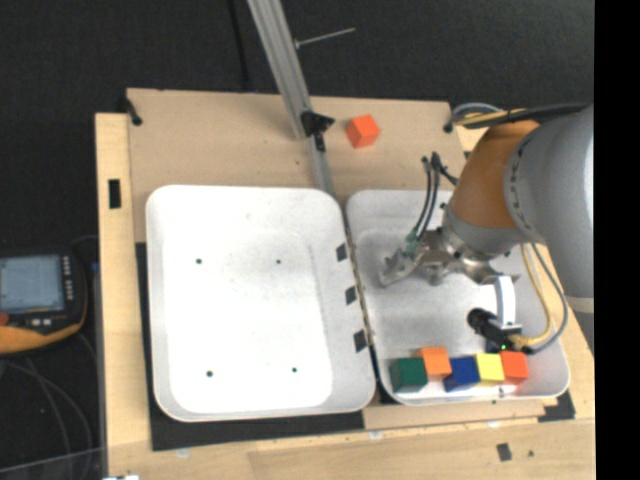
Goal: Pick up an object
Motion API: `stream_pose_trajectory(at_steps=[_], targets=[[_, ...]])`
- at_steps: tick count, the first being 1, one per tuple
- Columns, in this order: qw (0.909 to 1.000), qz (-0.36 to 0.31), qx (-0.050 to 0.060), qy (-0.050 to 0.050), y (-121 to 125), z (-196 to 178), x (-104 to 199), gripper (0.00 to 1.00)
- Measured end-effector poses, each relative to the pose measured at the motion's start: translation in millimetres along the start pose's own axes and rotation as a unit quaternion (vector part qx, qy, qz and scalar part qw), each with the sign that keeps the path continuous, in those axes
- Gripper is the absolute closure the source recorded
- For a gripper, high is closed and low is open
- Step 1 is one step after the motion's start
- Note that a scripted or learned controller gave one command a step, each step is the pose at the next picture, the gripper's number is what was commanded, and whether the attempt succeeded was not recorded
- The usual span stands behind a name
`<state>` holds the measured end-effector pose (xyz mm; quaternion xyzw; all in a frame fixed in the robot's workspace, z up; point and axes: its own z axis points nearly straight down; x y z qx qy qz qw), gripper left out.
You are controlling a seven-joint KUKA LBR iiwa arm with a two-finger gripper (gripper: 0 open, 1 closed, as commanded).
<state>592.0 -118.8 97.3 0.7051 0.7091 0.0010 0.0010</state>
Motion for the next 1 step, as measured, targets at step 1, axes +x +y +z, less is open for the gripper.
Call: stream_pose_trajectory(at_steps=[1], targets=[[1.0000,0.000,0.001,0.000,8.9,0.6,26.4,0.00]])
